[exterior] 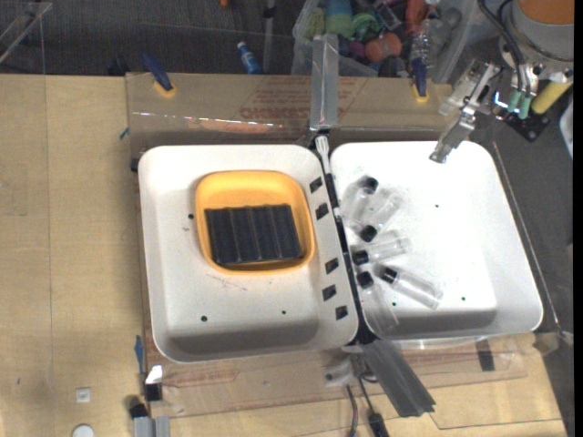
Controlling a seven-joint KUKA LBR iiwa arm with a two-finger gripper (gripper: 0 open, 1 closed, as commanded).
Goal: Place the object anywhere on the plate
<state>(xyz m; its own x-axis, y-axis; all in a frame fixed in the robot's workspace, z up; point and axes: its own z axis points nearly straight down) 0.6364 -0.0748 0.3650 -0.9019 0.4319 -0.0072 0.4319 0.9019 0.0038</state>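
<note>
A yellow-orange square plate (256, 186) lies in the left bin (173, 317). A dark ribbed rectangular piece (253, 233) rests flat on its middle. Several clear vials with black caps (375, 205) lie scattered along the left side of the right bin (483, 244), one more of them lower down (412, 286). My gripper (441, 153) hangs over the far edge of the right bin, above and to the right of the vials and apart from them. Nothing shows at its tip.
A raised divider with black tabs (330, 235) separates the two bins. A clear tub of colourful toys (383, 12) stands behind the bench. Blue clamps (161, 78) grip the far board edge. Small items lie at the bench's front left (146, 408).
</note>
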